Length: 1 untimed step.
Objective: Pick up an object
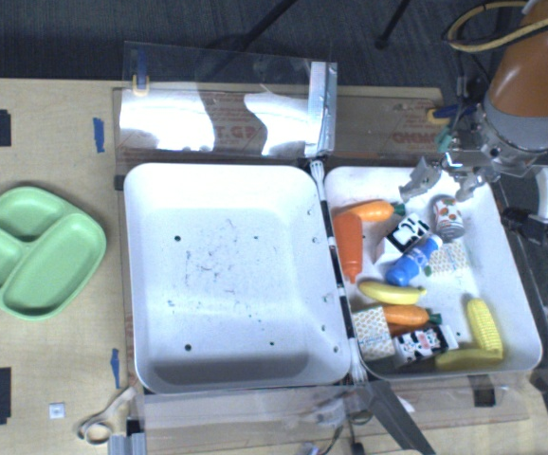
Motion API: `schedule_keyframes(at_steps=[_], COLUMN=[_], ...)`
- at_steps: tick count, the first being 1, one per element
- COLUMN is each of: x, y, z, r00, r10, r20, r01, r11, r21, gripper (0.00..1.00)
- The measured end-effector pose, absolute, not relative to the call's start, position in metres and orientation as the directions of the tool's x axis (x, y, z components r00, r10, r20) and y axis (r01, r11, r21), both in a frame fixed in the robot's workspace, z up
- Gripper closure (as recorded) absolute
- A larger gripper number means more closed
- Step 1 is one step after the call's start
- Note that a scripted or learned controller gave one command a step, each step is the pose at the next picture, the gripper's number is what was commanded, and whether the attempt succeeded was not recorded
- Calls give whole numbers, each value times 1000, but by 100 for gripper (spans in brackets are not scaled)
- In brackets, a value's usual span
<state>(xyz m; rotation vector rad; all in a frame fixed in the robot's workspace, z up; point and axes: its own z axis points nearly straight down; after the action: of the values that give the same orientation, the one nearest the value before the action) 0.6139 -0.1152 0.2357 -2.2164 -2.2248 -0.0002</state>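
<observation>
Nearest edge of the bench: a loop of tan tape or cord (99, 425) by the left bin's front corner. Left bin (151, 254), white, shallow, w/ faint scuffs on its floor. Green divided plate (32, 250) sits on the bench well left of it.

Right bin (520, 301) holds the clutter. Front row: yellow corn cob (484, 323), a yellow piece (465, 356) just in front of it, a black-and-white printed item (419, 345), and a checked packet (373, 333). Behind those, a small carrot (407, 316) lying crosswise, w/ a banana (392, 293) touching it from behind. Mid bin: blue bottle (409, 265) w/ black-and-white label, tilted. A long orange carrot (350, 240) runs along the left wall; another orange piece (374, 211) is at its far end. Small red-and-white item (449, 218) near the far right.

Gripper (442, 178) hangs over the bin's far right part, fingers apart, nothing between them; the red-and-white item is just below it. Arm's orange band (530, 83) above.

Far side: clear plastic sheet (222, 107) standing behind the left bin.
</observation>
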Motion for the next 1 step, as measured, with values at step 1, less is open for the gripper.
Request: schedule_keyframes(at_steps=[1], x=[580], y=[-114], z=[119], r00=[13], r10=[1000], r20=[-1], r01=[1000], r11=[-13], r21=[14], gripper=[0])
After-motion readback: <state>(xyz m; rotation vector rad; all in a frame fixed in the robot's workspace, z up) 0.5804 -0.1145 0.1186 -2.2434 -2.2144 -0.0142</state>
